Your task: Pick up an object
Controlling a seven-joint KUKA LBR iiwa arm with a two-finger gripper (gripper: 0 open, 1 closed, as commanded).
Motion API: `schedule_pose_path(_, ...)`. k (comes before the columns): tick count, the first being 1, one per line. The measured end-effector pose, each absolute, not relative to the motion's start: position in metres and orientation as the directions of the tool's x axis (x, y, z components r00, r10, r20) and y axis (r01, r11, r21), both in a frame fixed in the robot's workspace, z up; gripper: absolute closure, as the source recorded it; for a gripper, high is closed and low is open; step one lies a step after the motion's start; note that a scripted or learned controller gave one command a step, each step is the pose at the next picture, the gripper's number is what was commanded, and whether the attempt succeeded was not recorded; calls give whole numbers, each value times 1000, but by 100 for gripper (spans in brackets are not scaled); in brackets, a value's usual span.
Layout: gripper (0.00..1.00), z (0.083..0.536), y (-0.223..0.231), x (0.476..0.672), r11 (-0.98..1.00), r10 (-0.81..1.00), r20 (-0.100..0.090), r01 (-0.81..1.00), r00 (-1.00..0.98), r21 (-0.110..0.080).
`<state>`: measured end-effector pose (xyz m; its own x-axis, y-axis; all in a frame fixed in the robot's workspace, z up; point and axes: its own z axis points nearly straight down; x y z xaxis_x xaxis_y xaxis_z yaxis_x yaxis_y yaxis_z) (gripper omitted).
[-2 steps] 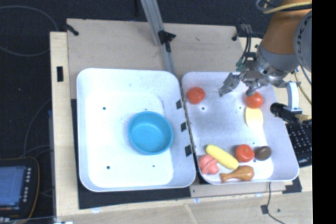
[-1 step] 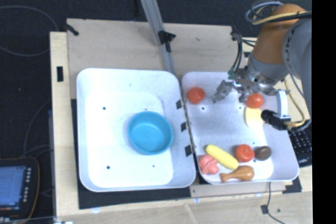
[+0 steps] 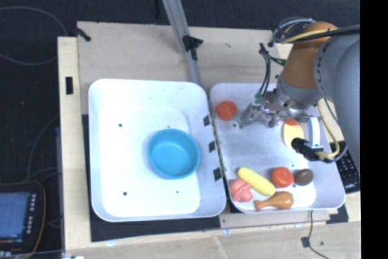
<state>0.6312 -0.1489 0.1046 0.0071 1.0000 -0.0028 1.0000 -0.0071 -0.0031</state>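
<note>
**Gripper low over right bin, nothing held**

Camera view: gripper [image 3: 254, 113] hangs w/ fingers spread, empty, above the right bin [image 3: 242, 148] floor, prob. lining up on the orange ball [image 3: 227, 110] just beside it, near the bin's top-left corner. Ball is small, round, smooth. Other toys are clustered at the front edge.

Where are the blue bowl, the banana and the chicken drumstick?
Blue bowl [image 3: 174, 153]: camera view, point on the bowl's inner bottom, left bin.
Banana [image 3: 256, 181]: camera view, point on the middle of its yellow body, right bin.
Chicken drumstick [image 3: 277, 201]: camera view, point on its thick brown end, right bin.
</note>
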Motion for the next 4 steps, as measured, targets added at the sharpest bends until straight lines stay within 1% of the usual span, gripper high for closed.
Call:
schedule_pose_path(1, 100, 121, -150, 634, -11, 1000, -1, 1000, 11, 7)
schedule_pose_path(2, 100, 171, -158, 637, -13, 1000, 1, 1000, 13, 5)
schedule_pose_path(3, 100, 223, -164, 646, -6, 1000, 0, 1000, 6, 6)
schedule_pose_path(4, 100, 275, -165, 647, 3, 1000, 1, 1000, -3, 6)
